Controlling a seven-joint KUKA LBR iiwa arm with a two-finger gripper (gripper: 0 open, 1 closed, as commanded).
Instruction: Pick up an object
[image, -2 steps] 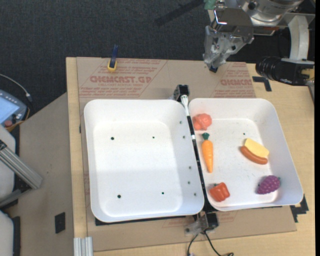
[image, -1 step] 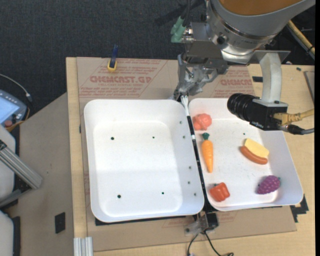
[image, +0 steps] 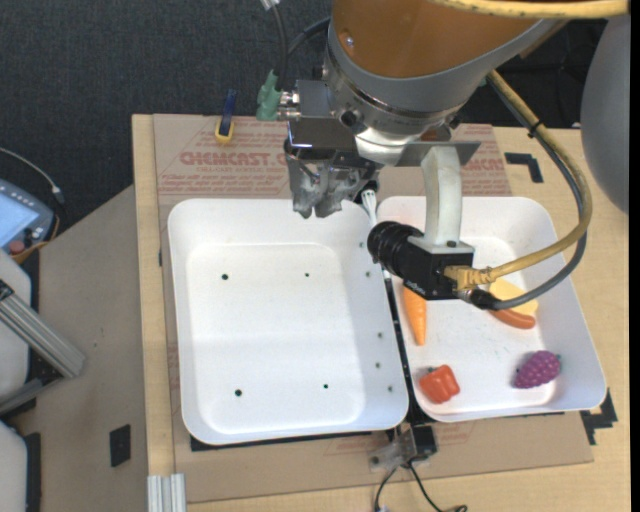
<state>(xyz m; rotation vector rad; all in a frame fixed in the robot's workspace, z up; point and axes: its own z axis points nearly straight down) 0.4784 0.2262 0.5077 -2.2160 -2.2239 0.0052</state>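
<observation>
Desk (image: 150, 300): brown board surface carrying two shallow white bins side by side.

Left bin (image: 270, 330): bare white floor with four small dark dots.

Right bin (image: 570, 330): holds the loose items.
- Carrot (image: 415, 315), orange, lying along the bin's left wall; its upper end is hidden under a black cylindrical part of the arm.
- Red piece (image: 439, 383), blocky, near the bin's front edge; kind hard to make out.
- Purple grape bunch (image: 537, 369), at the front right corner.
- Yellow item (image: 512, 292) and an orange-red item (image: 515, 319) touching it, both partly covered by a cable fitting; shapes unclear.

Gripper (image: 322, 195): grey metal, above the back edge of the left bin near the wall between the bins. Whether its fingers are open or closed cannot be told; nothing is seen between them.

Arm (image: 420, 60): orange band, cut off at the top of the view.
</observation>
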